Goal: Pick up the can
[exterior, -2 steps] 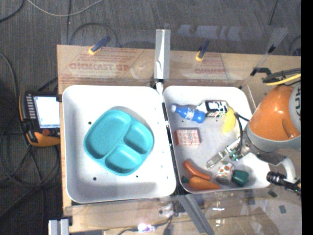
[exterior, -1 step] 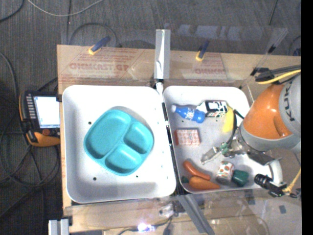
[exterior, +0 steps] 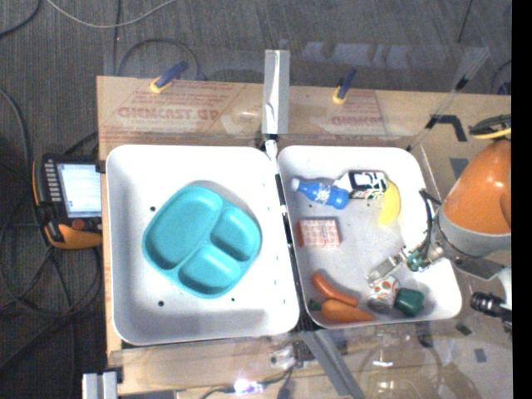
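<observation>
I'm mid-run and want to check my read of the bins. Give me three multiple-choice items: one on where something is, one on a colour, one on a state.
1. Where is the can?
A. Near corner of the right bin, beside the dark green block
B. On the divided plate
C. On the bench outside both bins

2. What colour is the divided plate in the left bin?
A. Red
B. Turquoise
C. Yellow

3. How does the blue bottle sit?
A. Standing upright
B. Hanging from the gripper
C. Lying on its side

Answers: 1 A, it lies by the green block under the gripper. 2 B, the plate is plainly turquoise. 3 C, its length runs along the bin floor.
</observation>
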